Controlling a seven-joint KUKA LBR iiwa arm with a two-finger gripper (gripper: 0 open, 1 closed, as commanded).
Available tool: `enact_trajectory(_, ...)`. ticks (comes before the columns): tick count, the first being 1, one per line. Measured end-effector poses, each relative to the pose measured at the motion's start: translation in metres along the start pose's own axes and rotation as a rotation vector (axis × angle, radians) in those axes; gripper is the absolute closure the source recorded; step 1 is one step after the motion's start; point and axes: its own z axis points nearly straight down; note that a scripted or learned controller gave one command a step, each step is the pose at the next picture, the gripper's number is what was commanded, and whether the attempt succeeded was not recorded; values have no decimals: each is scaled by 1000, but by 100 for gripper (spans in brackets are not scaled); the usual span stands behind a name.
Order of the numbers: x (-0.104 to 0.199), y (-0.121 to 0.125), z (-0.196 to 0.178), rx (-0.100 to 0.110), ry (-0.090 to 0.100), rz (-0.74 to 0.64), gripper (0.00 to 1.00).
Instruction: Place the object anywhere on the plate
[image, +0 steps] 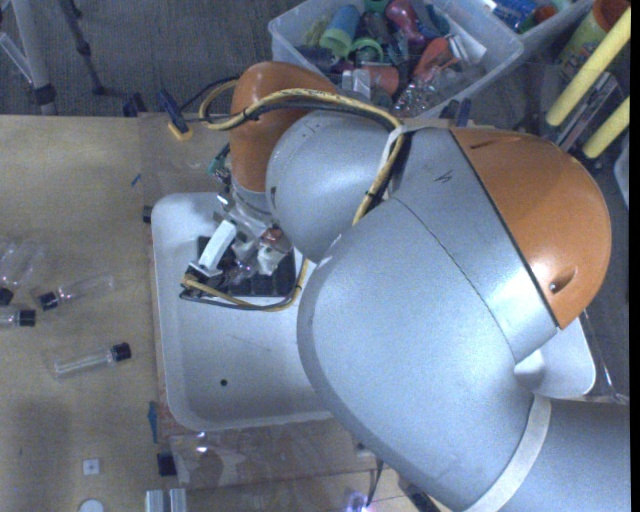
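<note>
Camera view, looking down on bench. Grey arm (430, 300) w/ orange band enters from right and covers most of the white bin (190, 380). Gripper (232, 262) sits low in the bin's far-left part, beside a dark item (262, 285) too hidden to identify; finger state: cannot tell. Task object and plate not identifiable. Left of bin, on wood bench top (70, 180): several clear vials w/ black caps (90, 358). Far side: tub of mixed coloured items (395, 45).
</note>
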Motion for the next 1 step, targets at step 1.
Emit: enact_trajectory(1,-7,-6,-90,-2,2,-219,100)
